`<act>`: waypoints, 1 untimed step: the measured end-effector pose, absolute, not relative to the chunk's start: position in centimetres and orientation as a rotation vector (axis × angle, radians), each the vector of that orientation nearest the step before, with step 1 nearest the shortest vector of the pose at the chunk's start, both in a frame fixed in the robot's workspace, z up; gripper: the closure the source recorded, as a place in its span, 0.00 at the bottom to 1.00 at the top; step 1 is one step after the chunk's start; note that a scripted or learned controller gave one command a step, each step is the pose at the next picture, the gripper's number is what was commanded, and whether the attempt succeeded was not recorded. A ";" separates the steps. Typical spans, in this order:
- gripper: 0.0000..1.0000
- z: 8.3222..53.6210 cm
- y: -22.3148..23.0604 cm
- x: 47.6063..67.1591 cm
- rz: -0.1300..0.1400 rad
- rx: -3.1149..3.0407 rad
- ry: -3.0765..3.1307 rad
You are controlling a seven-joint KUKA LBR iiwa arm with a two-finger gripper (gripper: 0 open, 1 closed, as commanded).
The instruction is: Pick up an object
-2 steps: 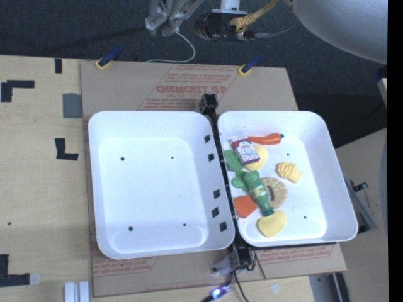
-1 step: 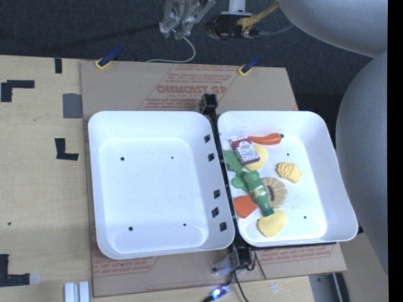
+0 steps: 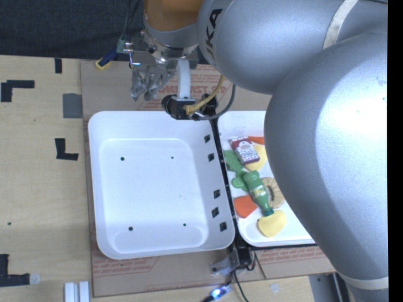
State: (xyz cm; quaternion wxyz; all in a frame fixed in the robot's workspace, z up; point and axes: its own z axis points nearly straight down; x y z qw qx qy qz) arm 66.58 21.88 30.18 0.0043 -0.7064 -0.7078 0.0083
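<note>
Here, by size. Arm (image 3: pixel 315 106): grey, bulky, covers the right and upper part of the view, with an orange band (image 3: pixel 170 5) above the wrist at top centre.

Table (image 3: pixel 38 187): light wood-coloured top with black marks along its left side, bearing both bins.

Left bin (image 3: pixel 101 131): shallow, white, rounded corners, a few small dark dots on its floor.

Right bin (image 3: pixel 249 234): shallow, white, largely hidden under the arm; its left wall lies just beside the left bin's right wall.

Tool (image 3: pixel 146 92): hangs below the wrist, above the table just beyond the far rim of the left bin; the metal tips sit close together, but whether they are apart or together cannot be told. Nothing shows between them.

Toys, all in the right bin, clustered near its left wall: a green piece (image 3: pixel 247 182) at the middle; an orange piece (image 3: pixel 245 206) touching it on the near side; a yellow piece (image 3: pixel 272 224) nearest the front rim; a small red and white packet (image 3: pixel 244 150) at the far end of the cluster.
</note>
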 end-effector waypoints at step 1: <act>1.00 47.8 23.5 65.7 -0.024 -2.220 -2.231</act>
